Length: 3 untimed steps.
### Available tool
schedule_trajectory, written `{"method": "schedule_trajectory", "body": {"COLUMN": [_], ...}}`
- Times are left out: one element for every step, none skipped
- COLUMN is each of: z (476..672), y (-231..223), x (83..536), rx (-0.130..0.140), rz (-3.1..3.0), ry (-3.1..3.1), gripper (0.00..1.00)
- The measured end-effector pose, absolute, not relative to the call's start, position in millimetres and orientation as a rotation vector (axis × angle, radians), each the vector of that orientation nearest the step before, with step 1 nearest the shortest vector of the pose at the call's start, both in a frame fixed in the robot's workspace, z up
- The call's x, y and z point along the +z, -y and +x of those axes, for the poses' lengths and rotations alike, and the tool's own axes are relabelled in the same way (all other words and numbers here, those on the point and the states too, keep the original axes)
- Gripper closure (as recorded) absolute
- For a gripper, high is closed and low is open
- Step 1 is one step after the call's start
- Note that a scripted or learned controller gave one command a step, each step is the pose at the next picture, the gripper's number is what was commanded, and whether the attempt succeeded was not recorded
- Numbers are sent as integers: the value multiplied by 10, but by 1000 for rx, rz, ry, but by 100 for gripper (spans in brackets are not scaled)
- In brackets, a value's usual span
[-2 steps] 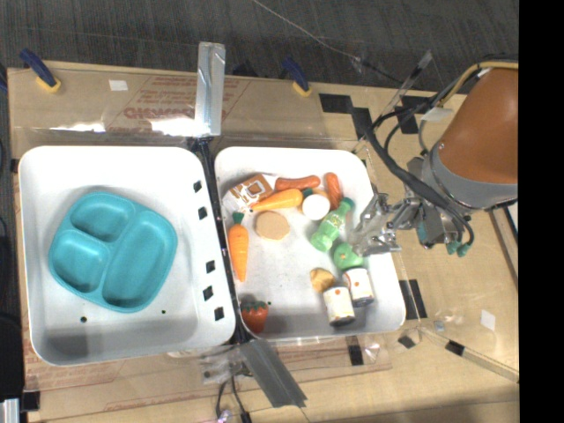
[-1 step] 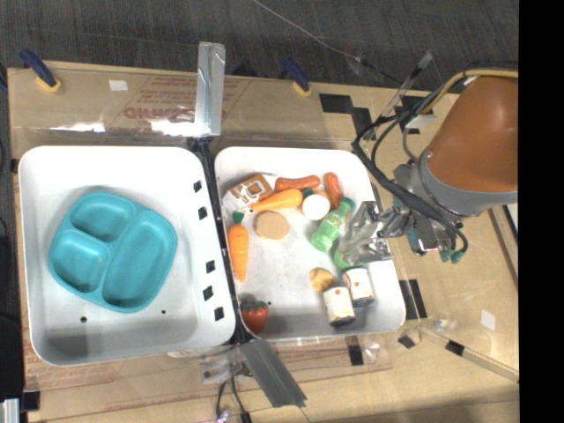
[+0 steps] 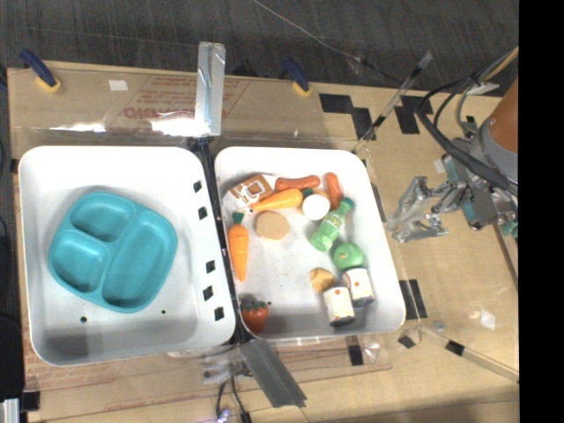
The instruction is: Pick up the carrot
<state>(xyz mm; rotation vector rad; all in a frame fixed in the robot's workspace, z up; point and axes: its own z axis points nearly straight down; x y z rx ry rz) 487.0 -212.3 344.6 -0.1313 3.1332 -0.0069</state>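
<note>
I see the right bin [image 3: 374, 236] crowded with toy food, the orange carrot [image 3: 238, 247] by its left wall; gripper [image 3: 423, 214] outside it, fingers spread, grasping nothing

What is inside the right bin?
The right bin holds toy food: a carrot by its left wall, a second carrot, a green bottle, two cans, a tomato. Nothing covers them.

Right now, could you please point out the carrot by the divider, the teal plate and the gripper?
carrot [image 3: 238, 251]: camera view, mid-body.
teal plate [image 3: 112, 250]: camera view, central ridge.
gripper [image 3: 421, 211]: camera view, between fingertips.
</note>
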Motion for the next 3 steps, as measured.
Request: {"method": "schedule_trajectory", "body": {"z": [5035, 4892, 4953], "y": [2091, 2095, 2091], "x": [3298, 3362, 3106], "rx": [-1, 1, 2], "rz": [-523, -755, -1348], "ry": [-3097, -3051, -2839], "gripper": [100, 100, 100]}}
